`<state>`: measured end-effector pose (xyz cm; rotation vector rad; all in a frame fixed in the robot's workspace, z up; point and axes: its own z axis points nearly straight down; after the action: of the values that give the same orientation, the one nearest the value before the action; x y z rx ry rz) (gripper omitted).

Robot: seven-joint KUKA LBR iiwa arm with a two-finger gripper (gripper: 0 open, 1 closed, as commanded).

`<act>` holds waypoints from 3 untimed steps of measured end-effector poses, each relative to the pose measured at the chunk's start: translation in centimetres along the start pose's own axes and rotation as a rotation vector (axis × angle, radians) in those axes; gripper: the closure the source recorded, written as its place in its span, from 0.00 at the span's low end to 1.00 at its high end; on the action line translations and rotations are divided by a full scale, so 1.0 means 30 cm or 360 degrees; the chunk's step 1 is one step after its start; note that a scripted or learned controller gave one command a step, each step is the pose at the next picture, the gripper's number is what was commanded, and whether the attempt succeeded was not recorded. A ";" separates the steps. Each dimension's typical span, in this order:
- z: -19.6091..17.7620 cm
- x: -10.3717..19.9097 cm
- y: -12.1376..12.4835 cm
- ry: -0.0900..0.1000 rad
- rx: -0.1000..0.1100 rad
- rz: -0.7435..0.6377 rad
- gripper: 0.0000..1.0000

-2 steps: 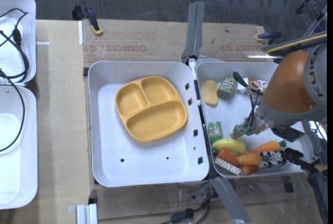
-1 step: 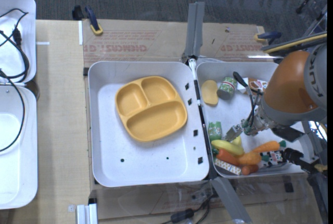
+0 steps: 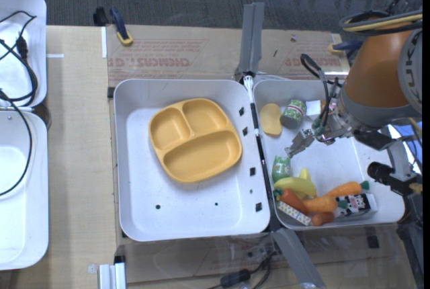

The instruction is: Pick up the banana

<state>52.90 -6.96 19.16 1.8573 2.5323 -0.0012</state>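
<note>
From where I stand, 2 white bins sit side by side on the bench. The left bin [image 3: 134, 167] holds a yellow divided plate [image 3: 195, 138] with 3 compartments, lying a little askew near the middle.

The right bin [image 3: 383, 210] is the busy one. The banana [image 3: 295, 183] lies near its front left corner, just beside the bin's left wall, with a small green packet [image 3: 281, 167] touching it from behind. Just in front of the banana, a carrot [image 3: 334, 197] stretches to the right, a red item [image 3: 295, 203] lies below it, and a small black-and-white carton [image 3: 353, 203] rests against the carrot's end. Up at the back of the bin, a pale yellow chip-shaped piece [image 3: 271, 119] sits beside a green can [image 3: 293, 113].

The arm reaches in from the right, its orange band bulking over the bin's far corner. The gripper [image 3: 300, 142] hangs over the bin's middle, behind the banana and apart from it. Its fingers [image 3: 295, 146] point toward the left; I cannot tell whether they are spread or closed, and nothing shows between them.
</note>
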 end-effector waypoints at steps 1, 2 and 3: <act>0.282 -0.107 -0.148 0.0003 0.0003 -0.0195 0.00; 0.251 -0.111 -0.146 0.0000 0.0000 -0.0191 1.00; 0.252 -0.110 -0.146 0.0001 0.0000 -0.0190 0.00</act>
<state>49.72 -11.44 11.61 1.7036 2.6389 -0.0012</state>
